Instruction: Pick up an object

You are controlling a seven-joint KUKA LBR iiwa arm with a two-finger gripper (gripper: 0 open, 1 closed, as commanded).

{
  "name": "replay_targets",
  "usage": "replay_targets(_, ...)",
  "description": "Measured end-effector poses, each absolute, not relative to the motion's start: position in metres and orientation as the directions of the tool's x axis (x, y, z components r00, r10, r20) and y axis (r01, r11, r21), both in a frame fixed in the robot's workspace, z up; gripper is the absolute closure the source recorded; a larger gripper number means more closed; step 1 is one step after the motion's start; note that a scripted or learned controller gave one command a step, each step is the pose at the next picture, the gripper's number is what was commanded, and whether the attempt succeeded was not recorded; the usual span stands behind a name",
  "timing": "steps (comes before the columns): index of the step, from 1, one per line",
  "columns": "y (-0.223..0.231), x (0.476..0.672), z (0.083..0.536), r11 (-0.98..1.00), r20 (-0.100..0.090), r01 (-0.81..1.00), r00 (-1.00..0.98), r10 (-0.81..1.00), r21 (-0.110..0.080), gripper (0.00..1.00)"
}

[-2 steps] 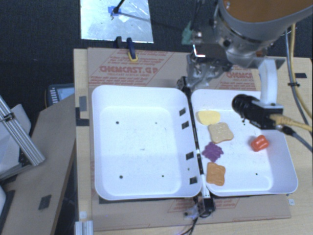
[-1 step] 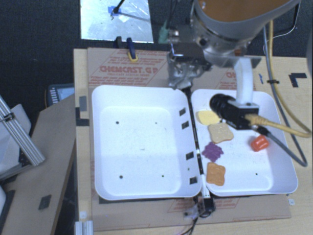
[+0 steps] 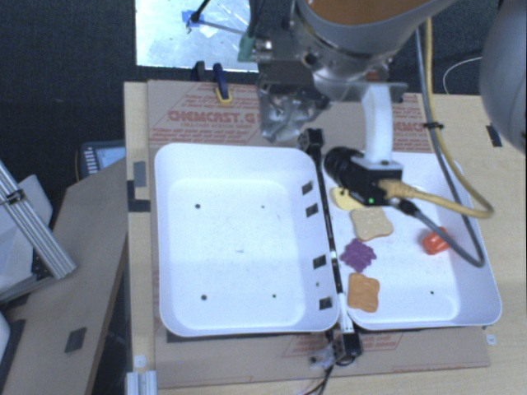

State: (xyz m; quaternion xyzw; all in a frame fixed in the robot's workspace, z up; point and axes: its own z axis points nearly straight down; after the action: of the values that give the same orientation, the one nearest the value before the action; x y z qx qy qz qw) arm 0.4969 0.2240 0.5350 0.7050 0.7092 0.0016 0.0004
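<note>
Several small items lie in the right bin [image 3: 469,303]: a yellow piece [image 3: 340,197], a beige toast-like slice [image 3: 371,223], a purple piece [image 3: 359,255], an orange-brown piece [image 3: 363,292] and a red-orange piece [image 3: 435,242]. My gripper [image 3: 284,123] hangs high over the far rim of the left bin [image 3: 177,220], near the divider between the bins. It is blurred and metallic, and nothing shows in it. It is well back and left of the items.
A black unit on a white bracket [image 3: 366,179] with a yellow cable [image 3: 449,206] hangs over the right bin's back left. The arm's grey body [image 3: 370,15] covers the top middle. Cardboard [image 3: 198,113] lies under both bins.
</note>
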Motion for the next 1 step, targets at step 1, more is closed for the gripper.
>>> replay_targets(1,0.2348,0.4859,0.5350,0.006,0.002,1.000,-0.006,1.000,0.001,1.00)
